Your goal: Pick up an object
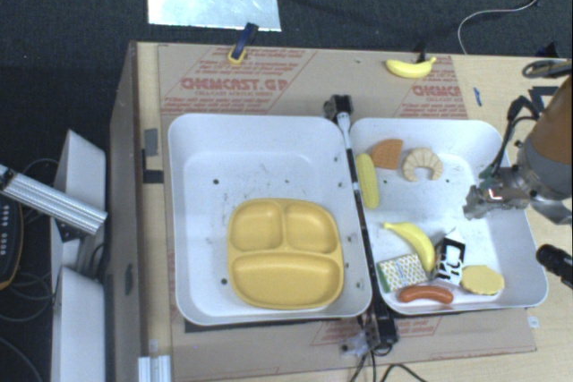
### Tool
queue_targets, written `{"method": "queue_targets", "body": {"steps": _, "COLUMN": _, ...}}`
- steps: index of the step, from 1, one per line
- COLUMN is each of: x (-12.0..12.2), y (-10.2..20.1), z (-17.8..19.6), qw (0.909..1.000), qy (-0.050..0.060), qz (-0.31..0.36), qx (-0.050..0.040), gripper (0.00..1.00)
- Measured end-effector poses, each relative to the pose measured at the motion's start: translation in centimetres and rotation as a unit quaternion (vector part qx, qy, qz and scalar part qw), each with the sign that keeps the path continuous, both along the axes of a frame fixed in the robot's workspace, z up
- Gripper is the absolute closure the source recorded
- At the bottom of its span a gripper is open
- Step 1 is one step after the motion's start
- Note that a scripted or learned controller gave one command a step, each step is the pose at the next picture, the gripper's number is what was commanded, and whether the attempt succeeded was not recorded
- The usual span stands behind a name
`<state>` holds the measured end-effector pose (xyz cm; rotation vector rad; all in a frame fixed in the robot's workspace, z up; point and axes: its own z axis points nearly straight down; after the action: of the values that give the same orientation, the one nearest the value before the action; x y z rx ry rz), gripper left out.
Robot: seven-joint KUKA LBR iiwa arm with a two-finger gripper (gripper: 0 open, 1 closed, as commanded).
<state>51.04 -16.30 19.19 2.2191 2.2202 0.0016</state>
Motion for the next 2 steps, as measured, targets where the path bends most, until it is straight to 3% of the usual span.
{"method": "queue_targets", "body": {"steps": 1, "x": 0.0, "y": 0.0, "z": 0.0, "qw": 1.0, "qy": 0.0, "qz": 0.0, "qx": 0.0004, "gripper": 0.0}}
{"method": "queue_targets", "body": {"steps": 2, "x": -1.2, "y": 3.2, "z": -9.8, "qw": 1.0, "qy": 0.0, "qz": 0.0, "qx": 0.0004, "gripper": 0.0}}
